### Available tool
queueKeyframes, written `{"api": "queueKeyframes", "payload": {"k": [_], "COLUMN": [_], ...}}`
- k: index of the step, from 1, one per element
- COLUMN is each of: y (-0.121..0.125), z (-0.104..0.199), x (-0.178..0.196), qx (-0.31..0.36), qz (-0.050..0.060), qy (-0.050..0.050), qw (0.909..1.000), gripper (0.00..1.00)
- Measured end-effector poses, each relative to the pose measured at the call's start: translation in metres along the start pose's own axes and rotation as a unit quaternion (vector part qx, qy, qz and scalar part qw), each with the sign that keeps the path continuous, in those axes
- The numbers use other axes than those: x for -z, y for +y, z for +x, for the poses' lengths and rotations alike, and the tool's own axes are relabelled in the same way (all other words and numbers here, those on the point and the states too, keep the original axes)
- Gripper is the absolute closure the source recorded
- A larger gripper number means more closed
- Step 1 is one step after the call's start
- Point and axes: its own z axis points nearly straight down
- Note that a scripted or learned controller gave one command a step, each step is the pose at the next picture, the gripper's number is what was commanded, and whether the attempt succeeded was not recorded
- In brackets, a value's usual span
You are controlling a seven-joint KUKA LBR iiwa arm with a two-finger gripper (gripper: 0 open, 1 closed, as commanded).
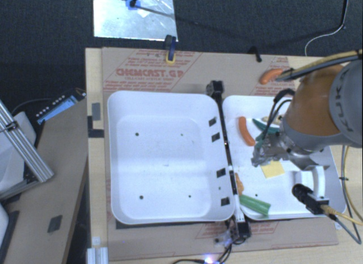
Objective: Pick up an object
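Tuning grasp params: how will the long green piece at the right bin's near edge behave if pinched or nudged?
The green piece looks like a smooth, rounded stick, so it may roll sideways if nudged. It lies against the right bin's near rim, which could crowd one finger. It seems small and probably light, likely a toy; its glossy surface might slip in the pincer.

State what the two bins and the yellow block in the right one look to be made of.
Bins: likely thin moulded plastic, judging by the smooth, slightly glossy white surface and rounded rims. Yellow block: possibly foam or soft plastic, given its matte, flat, even colour; the view cannot settle which.
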Motion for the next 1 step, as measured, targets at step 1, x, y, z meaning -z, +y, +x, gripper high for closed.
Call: {"api": "queueKeyframes", "payload": {"k": [1], "y": [0.0177], "z": [0.0425], "x": [0.0163], "qx": [0.001], "qz": [-0.004], "qy": [-0.001], "qw": [1.0000], "gripper": [1.00]}}
